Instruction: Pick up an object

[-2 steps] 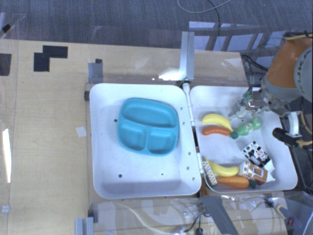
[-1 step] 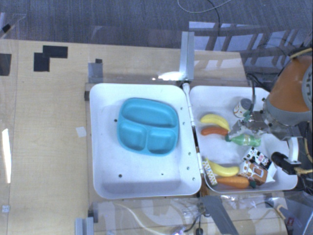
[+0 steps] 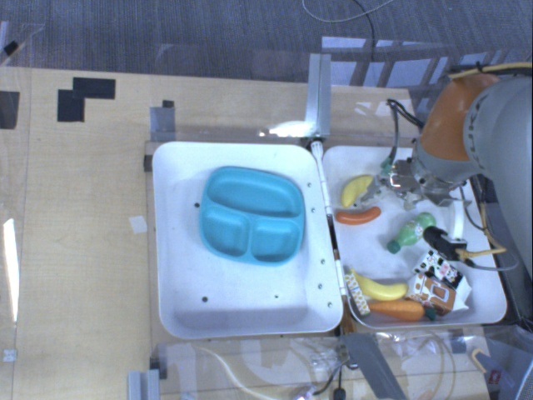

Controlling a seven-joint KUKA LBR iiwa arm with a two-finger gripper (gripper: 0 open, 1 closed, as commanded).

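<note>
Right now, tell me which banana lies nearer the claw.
The upper banana, beside the claw above the hot dog; the other banana lies by the carrot.

**Even overhead light, soft focus**

The scene is brightly and evenly lit from above. A hot patch of glare (image 3: 287, 128) sits at the far edge of the left bin (image 3: 179, 290), and a pale streak of reflection (image 3: 10, 269) lies on the bench (image 3: 75, 248) near its left edge. Shadows are faint and short. The blue divided tray (image 3: 250, 214) shows a mild sheen. Detail is slightly soft throughout, and the arm (image 3: 500, 132) at the right looks blurred.
</note>
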